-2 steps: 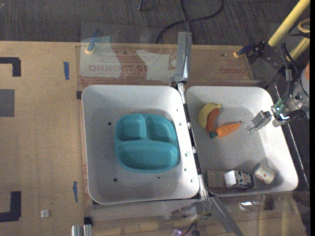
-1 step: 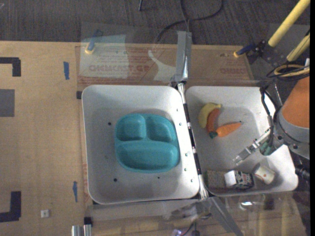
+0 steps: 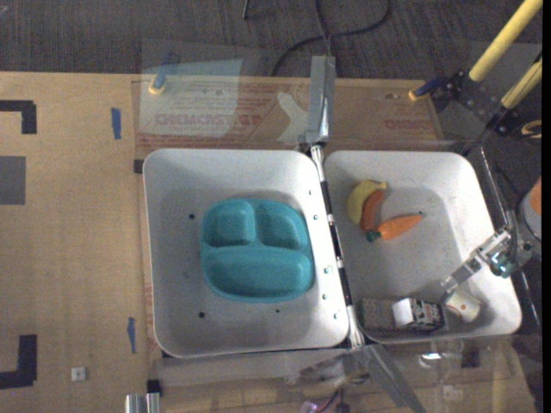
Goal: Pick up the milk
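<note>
Milk (image 3: 414, 312) in right bin (image 3: 448, 175), cardboard-topped bench (image 3: 69, 231).

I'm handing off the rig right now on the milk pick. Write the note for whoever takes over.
Gripper: low in the right bin, near its front right corner, coming in from the right. It has nothing visibly between its tips.
Milk: the small carton lies on its side along the right bin's front wall, just left of the gripper.
Other items: a small white cup-like object sits just below the gripper; carrot and banana are toward the bin's back left. The teal divided plate is in the left bin.
Done: approach only.
Left: grasp the milk and lift it.
</note>
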